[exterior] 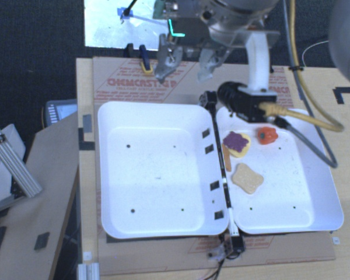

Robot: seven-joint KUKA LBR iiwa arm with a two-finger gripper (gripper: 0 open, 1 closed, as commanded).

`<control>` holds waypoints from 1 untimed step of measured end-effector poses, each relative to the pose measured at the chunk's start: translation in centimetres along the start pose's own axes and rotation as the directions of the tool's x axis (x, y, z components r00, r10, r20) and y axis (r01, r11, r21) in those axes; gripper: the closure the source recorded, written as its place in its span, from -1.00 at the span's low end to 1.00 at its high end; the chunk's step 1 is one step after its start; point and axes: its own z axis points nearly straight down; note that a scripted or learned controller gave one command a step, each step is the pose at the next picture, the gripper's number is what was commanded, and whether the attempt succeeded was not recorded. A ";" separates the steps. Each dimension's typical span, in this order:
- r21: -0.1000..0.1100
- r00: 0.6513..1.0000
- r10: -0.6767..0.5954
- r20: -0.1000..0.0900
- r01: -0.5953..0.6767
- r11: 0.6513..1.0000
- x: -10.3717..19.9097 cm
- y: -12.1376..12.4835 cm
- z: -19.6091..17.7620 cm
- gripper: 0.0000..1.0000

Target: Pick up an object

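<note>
My robotics lab: twin white bins [157,174] on a cardboard-topped desk [134,80], cables [315,139] trailing, aluminium framing [11,162] alongside.

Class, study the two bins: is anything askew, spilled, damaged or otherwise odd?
Nothing looks spilled or broken. The toast slice, the purple-topped biscuit and the orange pepper lie apart in the right bin. One thin stick lies against its left wall.

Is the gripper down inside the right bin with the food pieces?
No. The gripper hangs open above the cardboard behind the bins, away from the bread slice in the right bin.
</note>
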 end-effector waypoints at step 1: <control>-0.003 1.000 -0.004 -0.002 0.004 1.000 0.0 0.0 -1.2 1.00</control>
